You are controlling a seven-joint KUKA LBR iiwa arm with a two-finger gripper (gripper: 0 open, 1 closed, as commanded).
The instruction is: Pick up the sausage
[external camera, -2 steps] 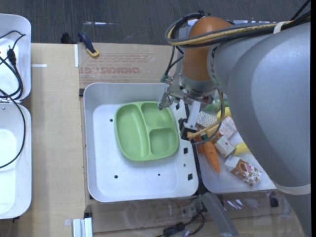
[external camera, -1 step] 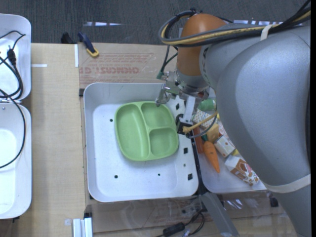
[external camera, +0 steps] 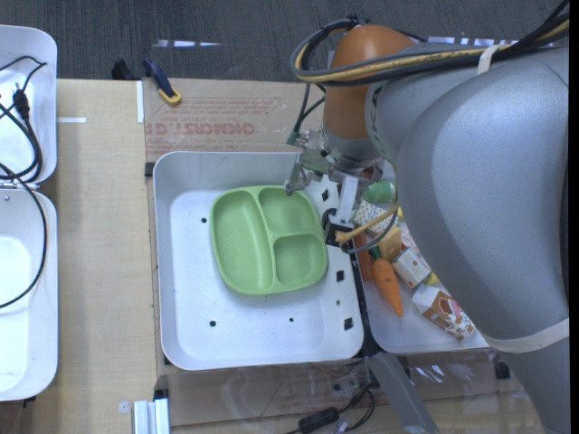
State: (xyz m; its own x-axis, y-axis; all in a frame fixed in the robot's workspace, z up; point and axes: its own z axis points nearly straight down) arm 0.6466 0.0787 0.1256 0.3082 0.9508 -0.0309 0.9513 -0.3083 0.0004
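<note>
Largely hidden under the arm (external camera: 470, 179): right bin (external camera: 398, 337), holding carton (external camera: 443, 313) and carrot (external camera: 387, 286), nearer than the gripper (external camera: 336, 211). Hard to make out: sausage (external camera: 360, 237), perhaps the reddish sliver just beside the gripper. Left of it, left bin (external camera: 181, 278) with green plate (external camera: 267, 240). Poised over the wall between bins; opening impossible to tell.

One camera looks down (at a slant) on both bins (external camera: 167, 269).
</note>
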